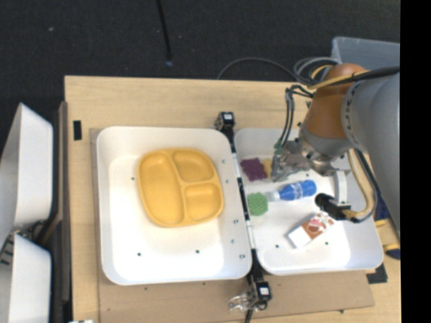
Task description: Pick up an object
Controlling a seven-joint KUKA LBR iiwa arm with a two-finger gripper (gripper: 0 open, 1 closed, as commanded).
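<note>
Over the right bin [350, 258], your gripper [281, 165] hangs low beside the purple block [254, 169], just above the blue bottle [293, 192]; wrist bulk hides its tips, so its opening cannot be told. Green ball [257, 204] lies near.

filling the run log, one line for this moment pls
end effector: low in right bin | nearest: purple block, bottle | left bin: yellow tray

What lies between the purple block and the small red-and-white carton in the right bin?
In the camera view, the blue bottle lies between the purple block and the carton, with the green object just left of that line.
</note>
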